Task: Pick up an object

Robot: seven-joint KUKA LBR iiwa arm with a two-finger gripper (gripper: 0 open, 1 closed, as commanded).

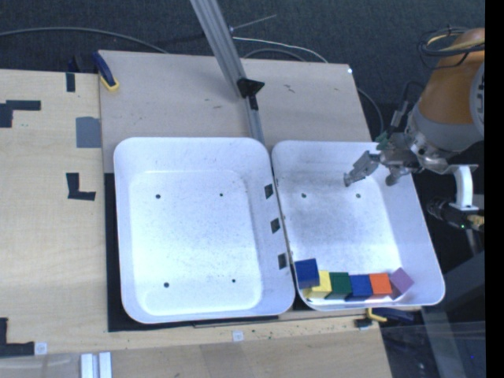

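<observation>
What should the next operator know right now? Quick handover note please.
Gripper: hovering over the upper right part of the right white bin, jaws apart, nothing between them.
Objects: a row of small blocks along the near edge of the right bin: blue block sitting on a yellow block, then green block, second blue block, orange block, purple block.
The left white bin sits beside it.
Done: nothing picked yet.
Left: move the gripper toward the row of blocks, grasp one and lift.
</observation>
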